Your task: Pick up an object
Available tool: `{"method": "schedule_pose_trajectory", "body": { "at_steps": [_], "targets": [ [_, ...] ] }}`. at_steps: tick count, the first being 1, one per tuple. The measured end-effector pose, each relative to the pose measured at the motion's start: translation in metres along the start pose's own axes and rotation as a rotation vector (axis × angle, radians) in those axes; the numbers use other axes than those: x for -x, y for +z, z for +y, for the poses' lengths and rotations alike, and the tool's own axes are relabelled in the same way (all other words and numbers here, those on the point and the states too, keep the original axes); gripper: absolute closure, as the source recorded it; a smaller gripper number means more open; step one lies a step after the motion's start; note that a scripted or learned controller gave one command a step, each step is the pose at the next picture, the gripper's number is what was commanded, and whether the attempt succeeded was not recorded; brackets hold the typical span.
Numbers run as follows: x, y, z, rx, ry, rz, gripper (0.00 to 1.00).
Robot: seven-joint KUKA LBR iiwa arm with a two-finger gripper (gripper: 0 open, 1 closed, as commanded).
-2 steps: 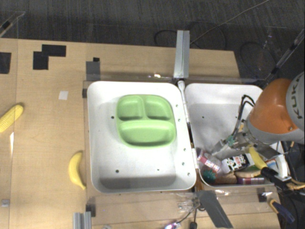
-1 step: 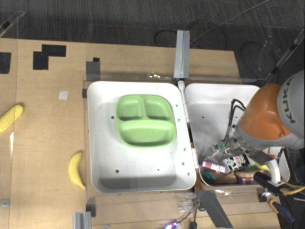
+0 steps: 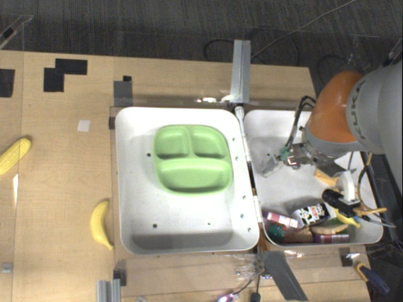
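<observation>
- We see two white bins side by side on a wooden bench (image 3: 56,187).
- The left bin (image 3: 135,168) has a green plate (image 3: 191,157) in it. The plate has three parts and lies flat near the middle of the bin.
- The right bin (image 3: 271,131) has a pile of small things (image 3: 312,222) along its near edge. We can make out a pink and white packet (image 3: 281,219), a black and white thing (image 3: 310,214) and a tool with yellow handles (image 3: 349,216). They lie close together, some touching.
- The arm (image 3: 352,115) is grey with an orange band. It comes in from the right and hangs over the right bin.
- The gripper (image 3: 286,156) is low in the right bin, near the bin's middle, farther back than the pile.
- We cannot tell how wide the gripper is, and we see nothing in it.
- A yellow banana (image 3: 101,224) lies on the bench, just left of the left bin.
- A yellow corn cob (image 3: 14,156) lies at the far left edge of the bench.
</observation>
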State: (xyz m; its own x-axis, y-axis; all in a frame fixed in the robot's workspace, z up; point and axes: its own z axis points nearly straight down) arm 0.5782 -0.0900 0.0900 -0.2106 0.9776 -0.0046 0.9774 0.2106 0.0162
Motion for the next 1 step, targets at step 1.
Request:
{"method": "schedule_pose_trajectory", "body": {
  "at_steps": [1],
  "targets": [
    [0.001,-0.0355,0.0101,-0.009,-0.135,0.003,0.0]
  ]
}}
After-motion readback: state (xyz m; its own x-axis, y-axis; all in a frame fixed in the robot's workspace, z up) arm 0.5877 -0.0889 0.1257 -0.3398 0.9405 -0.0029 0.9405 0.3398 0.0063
